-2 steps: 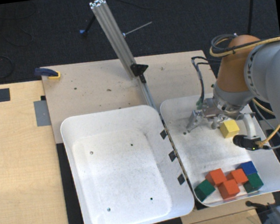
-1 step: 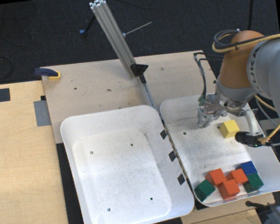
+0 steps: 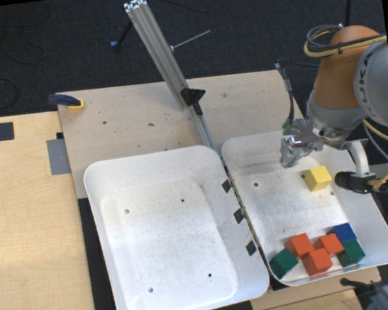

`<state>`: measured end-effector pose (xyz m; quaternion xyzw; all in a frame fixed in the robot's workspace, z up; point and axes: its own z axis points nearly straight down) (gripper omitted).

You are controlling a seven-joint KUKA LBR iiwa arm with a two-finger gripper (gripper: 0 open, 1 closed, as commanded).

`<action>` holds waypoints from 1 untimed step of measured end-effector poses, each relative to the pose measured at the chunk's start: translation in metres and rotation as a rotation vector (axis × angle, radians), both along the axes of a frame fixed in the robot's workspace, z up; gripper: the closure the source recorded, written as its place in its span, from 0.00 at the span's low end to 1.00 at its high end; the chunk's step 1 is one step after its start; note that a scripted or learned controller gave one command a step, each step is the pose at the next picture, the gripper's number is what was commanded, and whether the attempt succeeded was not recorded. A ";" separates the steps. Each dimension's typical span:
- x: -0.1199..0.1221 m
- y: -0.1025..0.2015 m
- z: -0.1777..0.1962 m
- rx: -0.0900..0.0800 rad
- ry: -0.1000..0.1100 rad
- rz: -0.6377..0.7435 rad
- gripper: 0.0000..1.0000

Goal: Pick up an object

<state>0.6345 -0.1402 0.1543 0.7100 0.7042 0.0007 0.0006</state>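
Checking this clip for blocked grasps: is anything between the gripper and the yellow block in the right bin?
Nothing visible. The gripper sits over the right bin, with bare floor between it and the yellow block. The orange, green and blue blocks cluster at the near edge, apart from it.

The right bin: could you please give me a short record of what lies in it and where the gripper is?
bin: right bin, shallow, white
gripper: gripper over the bin's far part
nearest item: yellow block, alone, apart from the gripper
cluster at near edge: three orange blocks, two green blocks, one blue block
held: nothing seen between the fingers
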 end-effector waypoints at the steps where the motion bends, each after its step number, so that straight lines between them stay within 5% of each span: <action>1: -0.009 0.002 0.051 0.000 -0.001 0.000 1.00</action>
